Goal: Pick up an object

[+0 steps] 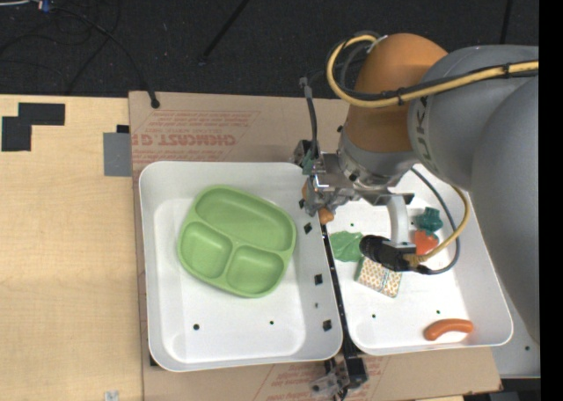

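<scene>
Gripper (327,201) low over the right bin (493,302) — reach step; grasp state unclear, so next comes settling onto an object.

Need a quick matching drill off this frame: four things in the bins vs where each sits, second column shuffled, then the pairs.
Things:
1. green divided plate
2. orange sausage-shaped toy
3. patterned square card
4. gripper

Places:
A. near front corner of the right bin
B. lying in the left bin
C. over the wall between the two bins, at the back
D. middle of the right bin, beside a green scrap

Pairs: 1-B, 2-A, 3-D, 4-C
</scene>
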`<state>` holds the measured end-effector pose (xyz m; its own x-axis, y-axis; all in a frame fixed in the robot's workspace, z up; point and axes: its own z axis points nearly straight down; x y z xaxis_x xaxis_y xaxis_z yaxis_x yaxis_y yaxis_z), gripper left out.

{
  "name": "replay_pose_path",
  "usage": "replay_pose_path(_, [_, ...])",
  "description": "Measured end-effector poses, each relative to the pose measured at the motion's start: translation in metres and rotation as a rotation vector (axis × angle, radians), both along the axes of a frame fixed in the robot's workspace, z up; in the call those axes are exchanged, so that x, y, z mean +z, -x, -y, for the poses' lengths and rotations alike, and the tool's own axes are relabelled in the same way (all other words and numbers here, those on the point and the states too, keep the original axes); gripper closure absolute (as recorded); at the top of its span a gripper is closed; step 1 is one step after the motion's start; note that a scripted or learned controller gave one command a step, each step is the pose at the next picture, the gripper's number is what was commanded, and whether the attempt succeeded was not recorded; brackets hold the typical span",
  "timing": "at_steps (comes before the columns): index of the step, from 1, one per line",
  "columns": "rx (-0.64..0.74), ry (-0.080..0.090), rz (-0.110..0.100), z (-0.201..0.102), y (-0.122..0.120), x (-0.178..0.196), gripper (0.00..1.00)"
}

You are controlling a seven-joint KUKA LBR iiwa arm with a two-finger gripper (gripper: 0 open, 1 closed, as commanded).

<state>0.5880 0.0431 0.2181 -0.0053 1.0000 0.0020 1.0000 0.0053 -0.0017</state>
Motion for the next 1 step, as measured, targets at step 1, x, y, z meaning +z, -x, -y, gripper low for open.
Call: replay_pose_path(1, [-0.001, 0.001, 0.000, -0.0464, -0.0184, -0.0029, 1.00])
